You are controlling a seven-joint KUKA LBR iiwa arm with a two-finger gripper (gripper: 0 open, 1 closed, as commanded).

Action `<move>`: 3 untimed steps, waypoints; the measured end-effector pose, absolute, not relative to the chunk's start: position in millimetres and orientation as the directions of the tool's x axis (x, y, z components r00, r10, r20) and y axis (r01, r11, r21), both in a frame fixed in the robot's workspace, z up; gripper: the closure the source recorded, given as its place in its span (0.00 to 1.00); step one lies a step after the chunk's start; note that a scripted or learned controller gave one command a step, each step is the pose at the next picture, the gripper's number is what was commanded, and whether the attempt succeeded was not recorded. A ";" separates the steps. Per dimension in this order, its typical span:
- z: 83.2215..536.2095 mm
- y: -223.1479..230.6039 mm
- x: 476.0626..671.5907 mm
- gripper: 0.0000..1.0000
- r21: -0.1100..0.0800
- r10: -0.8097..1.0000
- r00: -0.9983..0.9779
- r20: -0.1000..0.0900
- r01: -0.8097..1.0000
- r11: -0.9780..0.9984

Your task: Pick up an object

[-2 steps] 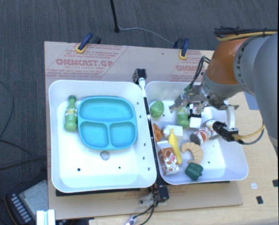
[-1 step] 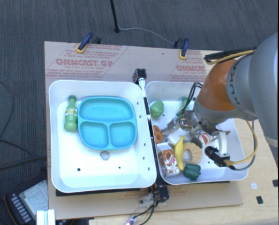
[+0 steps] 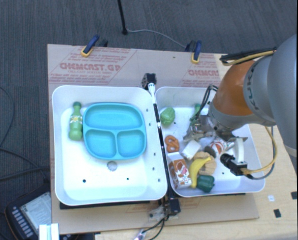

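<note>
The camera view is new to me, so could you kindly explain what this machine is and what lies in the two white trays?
This is a single picture from a camera fixed above a bench, looking down at a slant. The large grey shape with an orange band is a robot arm reaching in from the right. Its hand is lowered into the right bin, among toy food: a green ball, a pretzel, a banana, a green pepper and a packet. Whether the hand holds anything cannot be told, as the wrist hides it. The left bin holds a blue divided plate with a green bottle beside it. Both bins sit on a board clamped to the bench.
</note>
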State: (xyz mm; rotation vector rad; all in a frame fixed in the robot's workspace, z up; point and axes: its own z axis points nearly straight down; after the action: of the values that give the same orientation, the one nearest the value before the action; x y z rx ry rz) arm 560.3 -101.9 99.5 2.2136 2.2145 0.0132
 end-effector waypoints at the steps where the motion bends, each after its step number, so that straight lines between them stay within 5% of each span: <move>1: 99.6 -103.3 560.1 0.00 0.014 1.000 0.001 -0.004 1.000 -0.001; 2: 109.1 -103.0 560.0 1.00 0.012 1.000 0.001 -0.003 1.000 -0.001; 3: 108.9 -102.9 560.0 0.00 0.012 1.000 0.001 -0.003 1.000 -0.001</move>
State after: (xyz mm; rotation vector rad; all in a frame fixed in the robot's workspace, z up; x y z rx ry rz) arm 560.0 -102.9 108.9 2.2148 2.2132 0.0099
